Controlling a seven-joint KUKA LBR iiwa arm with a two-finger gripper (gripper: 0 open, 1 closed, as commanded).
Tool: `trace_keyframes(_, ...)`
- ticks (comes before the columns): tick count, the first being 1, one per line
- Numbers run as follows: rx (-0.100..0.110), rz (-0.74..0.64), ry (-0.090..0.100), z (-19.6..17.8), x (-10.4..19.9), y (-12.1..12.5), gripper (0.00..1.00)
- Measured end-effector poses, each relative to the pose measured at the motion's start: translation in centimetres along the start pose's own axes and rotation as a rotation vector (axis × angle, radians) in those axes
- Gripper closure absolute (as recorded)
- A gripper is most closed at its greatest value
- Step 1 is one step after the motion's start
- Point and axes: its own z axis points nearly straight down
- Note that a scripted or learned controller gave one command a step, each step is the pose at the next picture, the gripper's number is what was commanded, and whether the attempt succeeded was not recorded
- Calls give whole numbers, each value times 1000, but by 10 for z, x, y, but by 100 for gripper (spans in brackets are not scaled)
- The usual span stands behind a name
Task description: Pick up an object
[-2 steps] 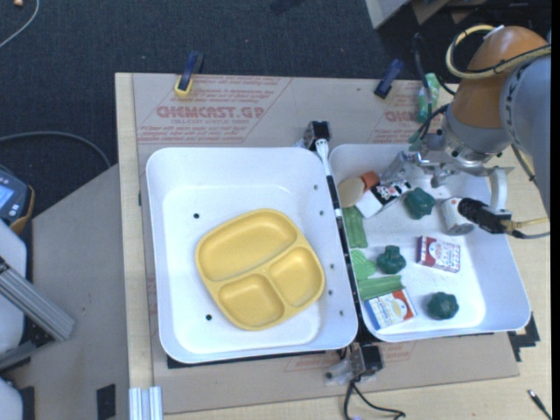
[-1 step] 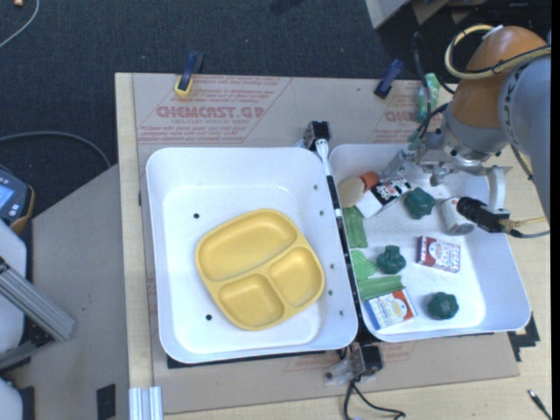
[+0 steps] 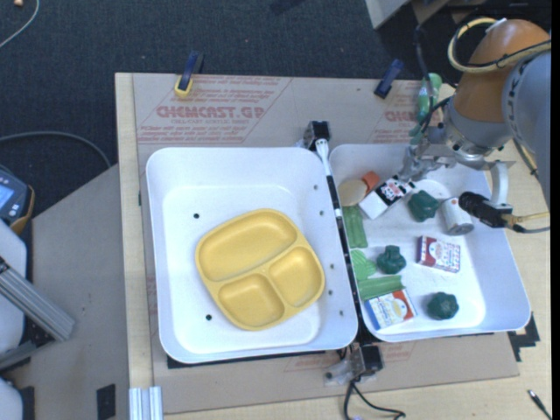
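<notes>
- The arm (image 3: 499, 86) reaches in from the right, orange band up top; its gripper (image 3: 418, 166) hangs low over the far end of the right bin (image 3: 512, 274).
- The fingers sit right above a black-and-white object (image 3: 385, 198); open or closed, I cannot tell from here.
- Around it in that bin: a dark green lump (image 3: 423, 205) just beside, a silver can (image 3: 455, 216), a red-and-white packet (image 3: 437, 254); nearer the front, two more green lumps (image 3: 390, 259) (image 3: 442, 305) and a small carton (image 3: 388, 308).
- Green strips (image 3: 355, 230) lie along the bin's left wall.
- Left bin (image 3: 171, 234): a yellow divided plate (image 3: 259, 268) lies flat in the middle.
- Both bins rest on the worktop (image 3: 219, 112), touching side by side.
</notes>
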Motion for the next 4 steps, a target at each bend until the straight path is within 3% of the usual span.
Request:
trace_keyframes(1, 23, 1, 0, -48, -2, -5, 100)
trace_keyframes(2, 20, 0, 0, -102, -2, -2, 100)
trace_keyframes(4, 32, -2, 5, -123, 87, -59, 100)
